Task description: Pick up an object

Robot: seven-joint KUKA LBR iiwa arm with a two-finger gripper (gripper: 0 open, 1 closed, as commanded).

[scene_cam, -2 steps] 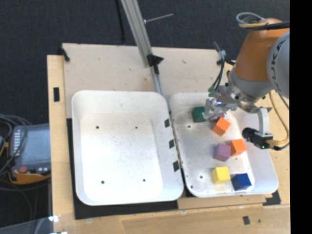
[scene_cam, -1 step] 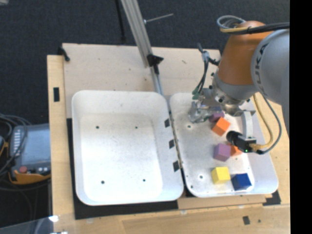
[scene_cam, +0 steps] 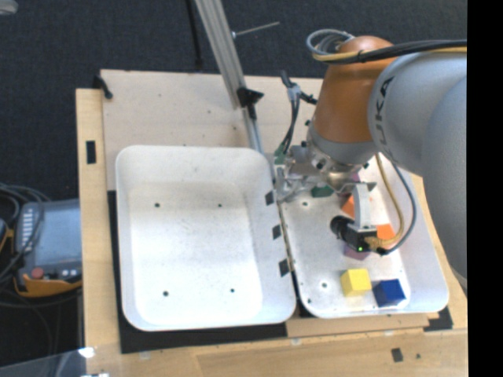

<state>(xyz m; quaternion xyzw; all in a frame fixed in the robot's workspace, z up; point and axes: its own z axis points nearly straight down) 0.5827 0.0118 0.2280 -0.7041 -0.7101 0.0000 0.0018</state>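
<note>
In right bin (scene_cam: 416, 289): yellow block (scene_cam: 355, 281), blue block (scene_cam: 389, 292), orange piece (scene_cam: 383, 232); gripper (scene_cam: 314, 181) state unclear.

A pale wooden bench (scene_cam: 157, 108) stands on dark carpet (scene_cam: 94, 22).

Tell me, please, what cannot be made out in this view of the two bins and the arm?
- Gripper: the grey and orange arm overhangs it in the camera view, so its state is unreadable.
- Small orange objects and a purple piece in the right white bin: partly covered by the black wrist attachment; shapes unclear.
- Green item: mostly hidden under the wrist.
- Small yellow cube and blue cube: plainly visible.
</note>
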